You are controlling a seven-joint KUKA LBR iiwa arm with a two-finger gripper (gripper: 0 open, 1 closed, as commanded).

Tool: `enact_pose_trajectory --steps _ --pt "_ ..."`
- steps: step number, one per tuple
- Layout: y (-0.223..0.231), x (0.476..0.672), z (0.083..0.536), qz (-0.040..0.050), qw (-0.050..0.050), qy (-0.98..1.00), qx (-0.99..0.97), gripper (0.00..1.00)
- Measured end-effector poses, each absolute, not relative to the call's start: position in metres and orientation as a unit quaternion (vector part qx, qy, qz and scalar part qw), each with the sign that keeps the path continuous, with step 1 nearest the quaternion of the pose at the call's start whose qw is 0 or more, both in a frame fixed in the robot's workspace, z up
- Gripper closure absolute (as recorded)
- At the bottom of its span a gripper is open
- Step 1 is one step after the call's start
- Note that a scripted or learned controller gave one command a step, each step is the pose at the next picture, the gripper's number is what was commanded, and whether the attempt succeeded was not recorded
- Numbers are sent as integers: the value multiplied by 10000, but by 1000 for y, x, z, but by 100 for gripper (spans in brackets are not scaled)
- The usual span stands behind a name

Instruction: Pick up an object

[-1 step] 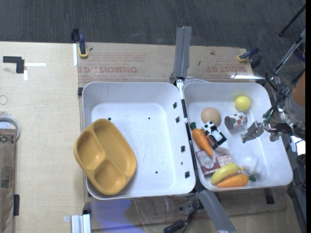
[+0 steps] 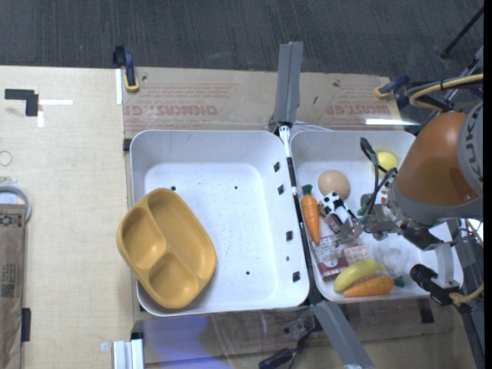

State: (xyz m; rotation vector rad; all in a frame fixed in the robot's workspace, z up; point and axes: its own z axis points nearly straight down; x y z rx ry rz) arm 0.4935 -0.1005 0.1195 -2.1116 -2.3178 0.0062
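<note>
Orange arm (image 2: 438, 167) over right bin (image 2: 338, 141); pincer (image 2: 355, 229) among toys.

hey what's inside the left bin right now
The left bin holds one yellow divided tray, lying over its front-left rim. A few small dark specks dot the white floor. Whatever lies beneath the tray is covered.

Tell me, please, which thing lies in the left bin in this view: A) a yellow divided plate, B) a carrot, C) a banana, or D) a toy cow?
A: the yellow divided plate rests in the left bin, at its lower left corner and overlapping the rim, while the carrot, the banana and the toy cow all lie in the right bin.
</note>
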Motion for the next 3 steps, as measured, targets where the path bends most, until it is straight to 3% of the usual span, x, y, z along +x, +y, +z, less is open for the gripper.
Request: enact_pose_trajectory --steps 1,2,3 --pt "-110 535 91 -1 7 -7446 -6675 0" --pt "-131 585 99 18 14 -6922 -7217 0" --pt "-65 599 190 8 3 -8520 -5236 0"
